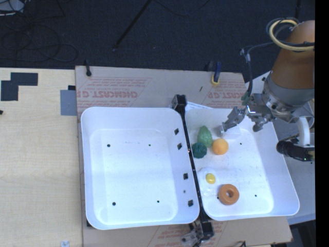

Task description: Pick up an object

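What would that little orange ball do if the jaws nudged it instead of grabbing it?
The orange ball looks round and smooth, so it would probably roll across the right bin's flat floor. It lies close beside the green pieces, which might stop it on that side. It seems small, so likely light and easily knocked away.

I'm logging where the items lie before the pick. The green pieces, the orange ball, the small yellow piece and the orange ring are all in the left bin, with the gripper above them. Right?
Not quite: the camera view shows the green pieces, orange ball, small yellow piece and orange ring in the right bin, not the left bin. The gripper does sit above them.
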`<state>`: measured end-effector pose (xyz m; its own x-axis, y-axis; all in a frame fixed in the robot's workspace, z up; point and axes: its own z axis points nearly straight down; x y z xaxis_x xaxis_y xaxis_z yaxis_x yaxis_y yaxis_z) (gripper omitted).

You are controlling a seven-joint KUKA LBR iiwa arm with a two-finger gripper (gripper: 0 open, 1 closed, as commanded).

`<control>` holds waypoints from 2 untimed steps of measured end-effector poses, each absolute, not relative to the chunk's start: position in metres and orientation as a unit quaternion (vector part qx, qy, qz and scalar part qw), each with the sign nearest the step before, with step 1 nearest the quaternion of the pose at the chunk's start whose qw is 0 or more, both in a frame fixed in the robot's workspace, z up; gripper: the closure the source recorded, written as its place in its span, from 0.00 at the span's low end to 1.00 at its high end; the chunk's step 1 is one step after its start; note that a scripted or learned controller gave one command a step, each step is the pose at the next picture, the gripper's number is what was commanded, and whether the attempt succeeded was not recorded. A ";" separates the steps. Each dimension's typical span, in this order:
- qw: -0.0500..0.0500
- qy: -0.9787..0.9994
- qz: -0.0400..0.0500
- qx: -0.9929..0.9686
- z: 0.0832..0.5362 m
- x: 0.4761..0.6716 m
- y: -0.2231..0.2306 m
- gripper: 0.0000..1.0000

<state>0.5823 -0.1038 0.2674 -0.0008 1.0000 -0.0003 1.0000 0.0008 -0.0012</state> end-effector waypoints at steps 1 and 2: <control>0.006 -0.706 0.004 -0.708 0.213 0.486 -0.112 0.00; 0.000 -0.707 0.001 -0.707 0.202 0.529 -0.136 0.00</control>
<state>0.5286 -0.1364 0.2023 -0.0003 1.0000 -0.0004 1.0000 0.0003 -0.0014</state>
